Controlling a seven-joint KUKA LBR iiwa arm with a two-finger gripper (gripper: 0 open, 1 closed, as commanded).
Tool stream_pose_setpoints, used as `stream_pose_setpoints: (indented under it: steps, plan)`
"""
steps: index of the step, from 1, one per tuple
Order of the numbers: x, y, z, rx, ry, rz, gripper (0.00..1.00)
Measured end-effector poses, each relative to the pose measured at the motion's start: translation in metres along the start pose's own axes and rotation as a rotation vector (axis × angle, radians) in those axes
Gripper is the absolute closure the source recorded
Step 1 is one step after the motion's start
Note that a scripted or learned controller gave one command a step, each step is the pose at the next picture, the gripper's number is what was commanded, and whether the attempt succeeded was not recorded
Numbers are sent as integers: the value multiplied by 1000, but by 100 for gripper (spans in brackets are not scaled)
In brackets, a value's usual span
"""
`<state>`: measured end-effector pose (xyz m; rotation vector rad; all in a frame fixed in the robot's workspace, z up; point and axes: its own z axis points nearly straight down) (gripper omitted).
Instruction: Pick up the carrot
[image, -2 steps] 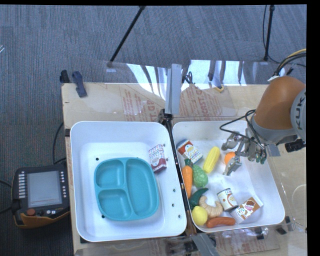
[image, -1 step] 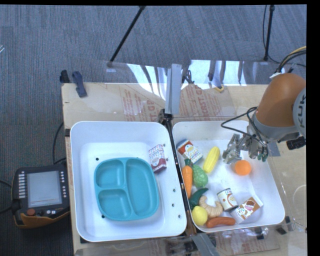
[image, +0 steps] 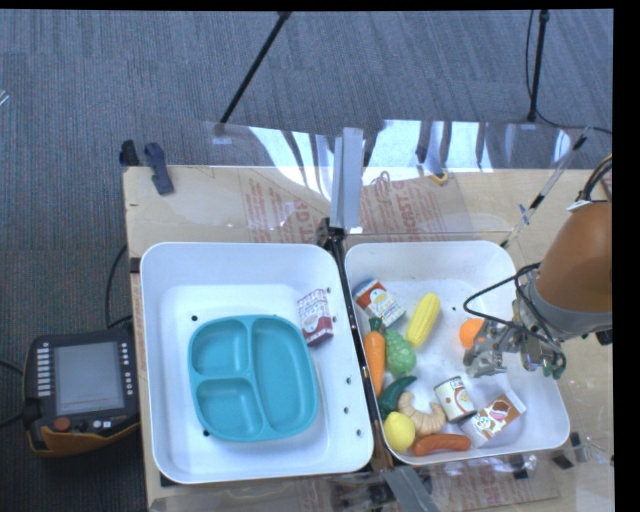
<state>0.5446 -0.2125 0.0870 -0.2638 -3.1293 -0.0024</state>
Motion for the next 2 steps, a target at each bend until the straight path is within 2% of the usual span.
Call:
stream_pose_setpoints:
  steps: [1,2]
  plan:
    - [0,0,0,0,-1,0,0]
    - [-68,14,-1,-1,-5,3,0]
